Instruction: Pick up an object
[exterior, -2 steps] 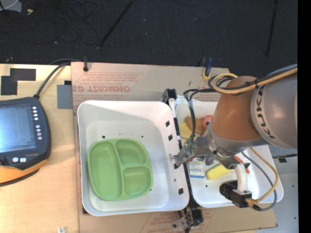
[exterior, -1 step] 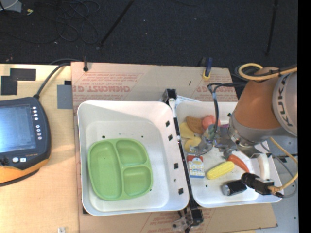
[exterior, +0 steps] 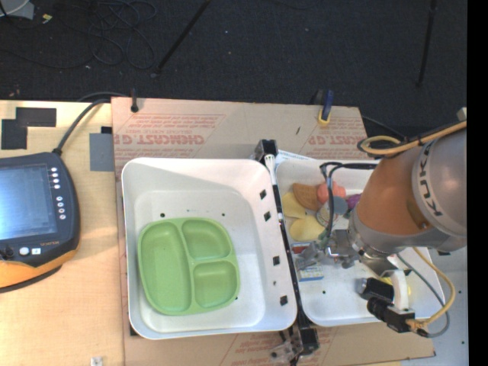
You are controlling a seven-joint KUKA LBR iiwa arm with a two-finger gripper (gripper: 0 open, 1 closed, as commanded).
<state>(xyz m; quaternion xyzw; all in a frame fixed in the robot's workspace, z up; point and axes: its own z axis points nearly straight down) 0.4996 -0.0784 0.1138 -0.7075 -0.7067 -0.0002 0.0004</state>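
Observation:
The right bin holds a heap of small objects at its left side: a yellow piece, a pale yellow one, a brown one, a pink-red one and a purple bit. The arm's orange band and grey wrist lean over this bin from the right. My gripper reaches down among the objects near the bin's left wall, just below the pale yellow piece. A small blue-and-white item lies under it.
The left bin holds a green three-compartment tray. A divider with black clips separates the bins. A teach pendant lies at the far left on the bench. Cables and a black connector hang off the arm over the right bin's lower part.

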